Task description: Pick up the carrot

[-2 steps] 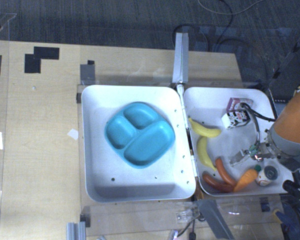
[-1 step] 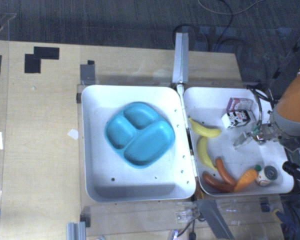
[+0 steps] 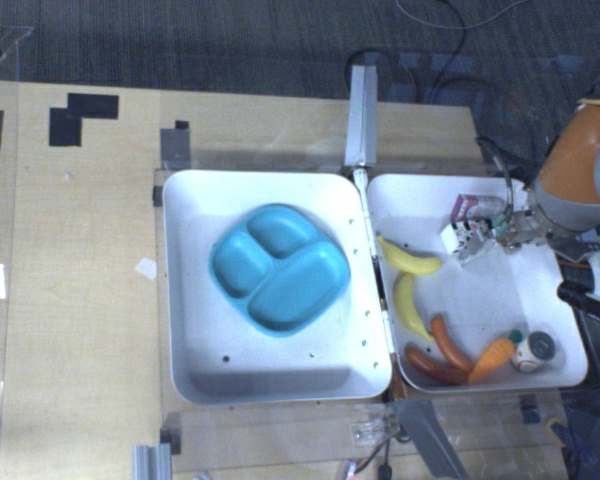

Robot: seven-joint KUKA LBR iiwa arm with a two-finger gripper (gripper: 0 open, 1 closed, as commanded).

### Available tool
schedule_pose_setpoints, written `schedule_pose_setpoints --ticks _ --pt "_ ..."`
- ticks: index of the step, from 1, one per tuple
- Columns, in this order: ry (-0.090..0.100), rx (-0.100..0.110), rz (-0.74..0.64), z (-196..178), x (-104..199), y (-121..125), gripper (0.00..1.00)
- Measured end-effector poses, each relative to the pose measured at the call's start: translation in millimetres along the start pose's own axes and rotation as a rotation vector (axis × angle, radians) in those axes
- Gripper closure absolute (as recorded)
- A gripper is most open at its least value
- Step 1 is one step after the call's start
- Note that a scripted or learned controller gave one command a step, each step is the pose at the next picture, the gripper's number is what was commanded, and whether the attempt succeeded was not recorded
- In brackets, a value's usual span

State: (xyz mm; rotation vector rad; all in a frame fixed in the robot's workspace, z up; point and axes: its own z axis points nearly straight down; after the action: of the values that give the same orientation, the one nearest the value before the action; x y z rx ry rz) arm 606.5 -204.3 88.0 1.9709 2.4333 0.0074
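Carrot (image 3: 491,357) lies near right bin's (image 3: 570,373) front rim beside sausage (image 3: 449,341).

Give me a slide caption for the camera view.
Pincer hovers over the right bin; the carrot lies untouched near its front edge.

Blue divided plate (image 3: 280,268) in white left bin (image 3: 190,368). White right bin (image 3: 570,368) has two yellow bananas (image 3: 411,260), red-orange sausage (image 3: 448,342), orange carrot (image 3: 490,357) with green top. Table (image 3: 70,298) light wood with black squares (image 3: 80,118); arm (image 3: 580,168) orange and grey.
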Motion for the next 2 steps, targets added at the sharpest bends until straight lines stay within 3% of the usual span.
schedule_pose_setpoints --ticks 1,2 --pt "0.001 0.004 -0.181 -5 22 -116 0.0" --pt "0.003 0.004 -0.057 -31 5 -25 0.0"
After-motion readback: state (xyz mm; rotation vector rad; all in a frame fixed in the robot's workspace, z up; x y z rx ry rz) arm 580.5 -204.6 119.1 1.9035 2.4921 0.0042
